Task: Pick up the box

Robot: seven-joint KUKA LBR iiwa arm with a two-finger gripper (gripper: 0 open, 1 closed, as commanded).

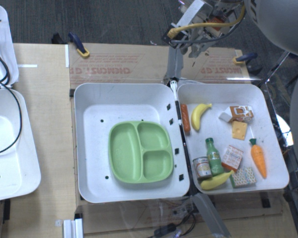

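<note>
Gripper (196, 47) hangs above bench's far edge, past the bins, well apart from the box (241, 113). Box sits in R bin (268, 103), far-right part, w/ cheese (239, 130) just beside it. Banana (199, 115) to its left, carrot (259, 158) nearer. L bin (89, 133) holds green tray (141, 152).

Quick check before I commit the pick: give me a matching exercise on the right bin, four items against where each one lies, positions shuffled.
Items:
1. carrot
2. green bottle
3. hot dog
4. orange box

Places:
A. along the right bin's left wall, beside the upper banana
B. upper part of the bin, just above the cheese slice
C. near the bin's right wall, leaves pointing up
D. lower middle, right beside the can

Pairs: 1-C, 2-D, 3-A, 4-B
</note>
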